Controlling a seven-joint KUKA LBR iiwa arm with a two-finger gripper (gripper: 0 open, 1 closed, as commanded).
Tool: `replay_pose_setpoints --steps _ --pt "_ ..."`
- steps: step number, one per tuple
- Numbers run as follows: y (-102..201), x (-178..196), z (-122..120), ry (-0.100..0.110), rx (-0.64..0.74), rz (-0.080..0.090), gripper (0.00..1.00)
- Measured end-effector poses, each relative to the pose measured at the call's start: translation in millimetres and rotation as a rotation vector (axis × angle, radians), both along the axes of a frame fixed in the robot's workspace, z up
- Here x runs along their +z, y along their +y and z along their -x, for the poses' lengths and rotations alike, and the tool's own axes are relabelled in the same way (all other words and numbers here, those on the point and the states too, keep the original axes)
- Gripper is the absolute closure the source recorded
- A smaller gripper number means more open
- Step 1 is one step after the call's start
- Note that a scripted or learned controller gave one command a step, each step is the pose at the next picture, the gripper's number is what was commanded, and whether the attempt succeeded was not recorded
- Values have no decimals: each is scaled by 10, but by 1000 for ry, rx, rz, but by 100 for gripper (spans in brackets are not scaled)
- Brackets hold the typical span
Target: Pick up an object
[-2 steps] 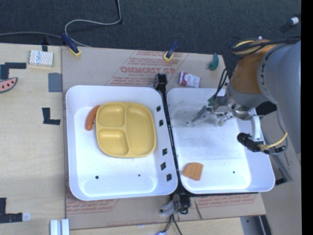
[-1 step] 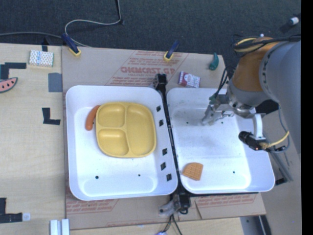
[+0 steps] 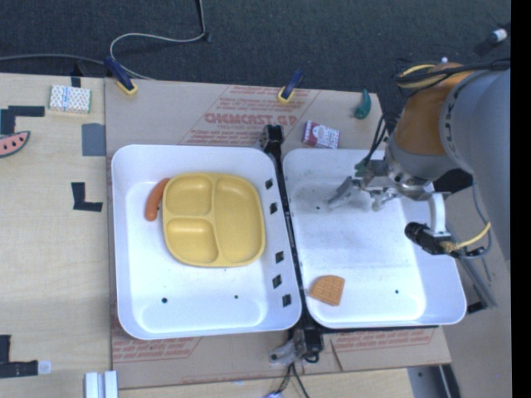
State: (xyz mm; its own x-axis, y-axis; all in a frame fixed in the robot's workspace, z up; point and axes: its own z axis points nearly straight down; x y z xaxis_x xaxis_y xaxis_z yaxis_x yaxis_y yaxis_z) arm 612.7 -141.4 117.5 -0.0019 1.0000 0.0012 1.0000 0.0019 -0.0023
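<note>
My gripper (image 3: 355, 202) hangs over the upper part of the right bin (image 3: 431, 305), its fingers spread open with nothing between them. A small orange waffle piece (image 3: 328, 289) lies near the front left corner of that bin, well below the gripper. In the left bin (image 3: 133, 305) a yellow divided plate (image 3: 214, 219) rests in the middle. An orange-red sausage (image 3: 153, 199) lies against the plate's left edge.
A raised divider (image 3: 284, 222) with black clips separates the two bins. A small red-and-white packet (image 3: 320, 134) lies on the cardboard behind the right bin. Clamps (image 3: 290, 86) hold the cardboard's far edge. The arm's grey body (image 3: 465, 131) fills the right side.
</note>
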Motion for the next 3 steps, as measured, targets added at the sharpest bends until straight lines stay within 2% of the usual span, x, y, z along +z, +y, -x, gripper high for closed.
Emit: replay_pose_setpoints --steps 1,2,3 --pt "5 93 -1 1 1 -1 100" --pt "5 92 0 1 1 -1 0" --pt "323 -216 7 0 0 1 0"
